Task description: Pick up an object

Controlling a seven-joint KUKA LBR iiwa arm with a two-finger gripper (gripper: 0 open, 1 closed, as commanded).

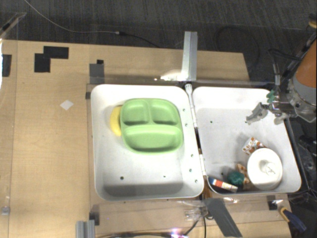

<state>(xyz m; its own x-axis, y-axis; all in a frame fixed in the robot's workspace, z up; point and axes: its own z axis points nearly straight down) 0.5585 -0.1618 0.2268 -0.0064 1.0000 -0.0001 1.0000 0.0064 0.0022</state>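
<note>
My gripper (262,113) hangs over the upper right part of the right bin (223,133), above bare white floor, with no object under it. Toward the bin's front right corner lie a white round cup-like object (265,168), a small patterned packet (251,145), a green and brown toy (237,176) and a red and white tube (222,184). In the left bin (133,177) a green divided plate (150,124) rests, with a yellow object (115,121) poking out from under its left edge.
A metal post (190,56) stands behind the divider between the bins. The grey arm with its orange band (306,71) reaches in over the right bin's right wall. Cables run across the dark floor behind the bench.
</note>
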